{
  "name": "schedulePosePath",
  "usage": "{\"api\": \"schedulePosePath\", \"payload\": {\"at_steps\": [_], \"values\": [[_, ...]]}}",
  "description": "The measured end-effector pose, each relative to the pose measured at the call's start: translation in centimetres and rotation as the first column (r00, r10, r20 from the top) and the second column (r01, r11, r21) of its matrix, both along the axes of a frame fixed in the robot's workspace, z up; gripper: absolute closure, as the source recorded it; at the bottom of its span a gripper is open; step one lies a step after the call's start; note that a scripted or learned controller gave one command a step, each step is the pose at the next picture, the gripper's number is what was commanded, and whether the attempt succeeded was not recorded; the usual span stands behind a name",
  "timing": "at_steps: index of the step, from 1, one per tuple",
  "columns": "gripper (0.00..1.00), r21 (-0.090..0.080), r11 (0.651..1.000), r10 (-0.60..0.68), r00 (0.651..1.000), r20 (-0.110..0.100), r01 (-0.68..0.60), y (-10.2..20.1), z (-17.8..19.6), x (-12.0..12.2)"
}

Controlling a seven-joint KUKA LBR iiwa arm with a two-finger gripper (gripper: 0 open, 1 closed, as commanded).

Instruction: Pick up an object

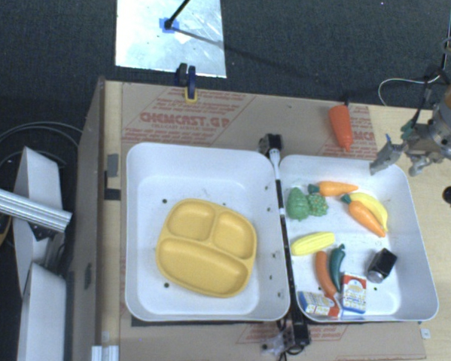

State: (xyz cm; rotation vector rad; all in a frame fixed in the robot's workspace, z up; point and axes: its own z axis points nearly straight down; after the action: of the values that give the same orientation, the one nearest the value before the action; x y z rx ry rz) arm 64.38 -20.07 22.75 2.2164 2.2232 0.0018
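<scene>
Camera view, top-down at a slant: we're looking at two white bins side by side on the bench. The left bin is carrying just a yellow divided plate, sitting flat near its middle, prob. there as a drop spot.

The right bin is holding the pickable stuff, which is lying loose and scattered, likely so a blind grab has a chance anywhere. We're seeing green broccoli by the divider, an orange carrot just above it, and a banana w/ a second carrot touching it. Lower down are a yellow corn piece, a green pepper beside an orange sausage-like piece, a black cylinder, and small cartons near the front wall. One more orange carrot is lying outside the bins, on the cardboard behind them.

The gripper is hanging over the right bin's back right corner, fingers spread apart, nothing between them. We're judging it's above the items and not yet committed to any target; closest are the banana and the carrot touching it, so nothing is being picked so far.
</scene>
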Motion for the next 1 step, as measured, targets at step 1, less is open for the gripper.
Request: {"api": "schedulePosePath", "payload": {"at_steps": [1], "values": [[0.00, -0.001, 1.000, 0.000, 1.000, 0.002, 0.000, 3.95, -13.19, -2.21]]}}
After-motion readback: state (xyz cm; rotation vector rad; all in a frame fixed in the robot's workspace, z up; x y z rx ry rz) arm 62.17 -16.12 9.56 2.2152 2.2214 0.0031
